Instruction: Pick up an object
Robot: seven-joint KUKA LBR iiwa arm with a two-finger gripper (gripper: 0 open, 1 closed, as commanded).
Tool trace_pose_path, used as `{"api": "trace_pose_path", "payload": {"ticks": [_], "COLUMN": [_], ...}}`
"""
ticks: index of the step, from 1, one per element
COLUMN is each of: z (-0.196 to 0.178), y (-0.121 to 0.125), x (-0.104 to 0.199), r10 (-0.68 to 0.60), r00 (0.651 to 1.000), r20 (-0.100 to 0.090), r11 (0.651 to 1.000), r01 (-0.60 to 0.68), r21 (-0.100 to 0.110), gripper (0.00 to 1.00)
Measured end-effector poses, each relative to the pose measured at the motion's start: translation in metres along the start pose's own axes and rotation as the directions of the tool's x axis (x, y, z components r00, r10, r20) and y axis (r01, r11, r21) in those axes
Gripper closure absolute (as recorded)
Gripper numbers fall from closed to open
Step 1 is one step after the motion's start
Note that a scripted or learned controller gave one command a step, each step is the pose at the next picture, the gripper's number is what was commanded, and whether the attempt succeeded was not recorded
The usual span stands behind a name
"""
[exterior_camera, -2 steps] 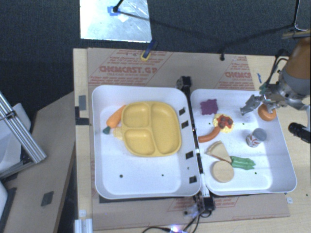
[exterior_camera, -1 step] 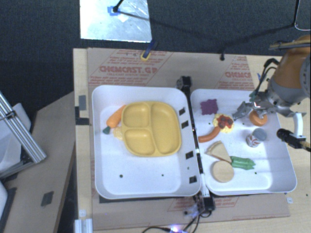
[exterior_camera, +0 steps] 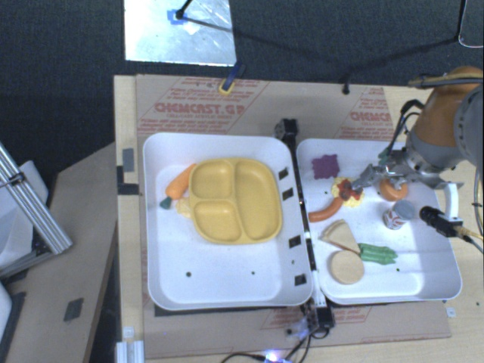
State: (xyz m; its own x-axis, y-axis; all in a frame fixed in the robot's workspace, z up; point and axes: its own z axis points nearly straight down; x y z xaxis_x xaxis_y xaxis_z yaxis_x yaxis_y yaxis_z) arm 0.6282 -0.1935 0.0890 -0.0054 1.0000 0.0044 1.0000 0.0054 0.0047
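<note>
Claw (exterior_camera: 369, 178) low in the right bin (exterior_camera: 446, 278), reaching in from the right, tip beside the red-yellow toy (exterior_camera: 349, 192); grip state can't tell. Likely target is that toy or the orange sausage (exterior_camera: 327, 209) touching it; the sausage's long axis runs lower-left to upper-right, curving up toward the claw. Purple piece (exterior_camera: 326, 165) just behind. Yellow tray (exterior_camera: 231, 200) and carrot (exterior_camera: 180, 181) sit in the left bin (exterior_camera: 166, 278), well apart.

Yellow divided tray (exterior_camera: 231, 201) in left bin (exterior_camera: 170, 278), toy carrot (exterior_camera: 180, 181) at its 9 o'clock; gripper (exterior_camera: 368, 176) over right bin (exterior_camera: 439, 271), beside hot dog (exterior_camera: 327, 211).
</note>
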Motion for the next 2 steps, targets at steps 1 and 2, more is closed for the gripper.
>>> {"api": "trace_pose_path", "payload": {"ticks": [1, 2], "z": [-0.015, -0.061], "y": [0.004, 0.002], "x": [0.000, 0.006], "r10": [-0.003, 0.000], "r00": [1.000, 1.000], "r20": [0.003, 0.006], "r11": [1.000, 1.000], "r01": [0.003, 0.000], "r21": [-0.013, 0.000], "gripper": [1.00, 1.00]}}
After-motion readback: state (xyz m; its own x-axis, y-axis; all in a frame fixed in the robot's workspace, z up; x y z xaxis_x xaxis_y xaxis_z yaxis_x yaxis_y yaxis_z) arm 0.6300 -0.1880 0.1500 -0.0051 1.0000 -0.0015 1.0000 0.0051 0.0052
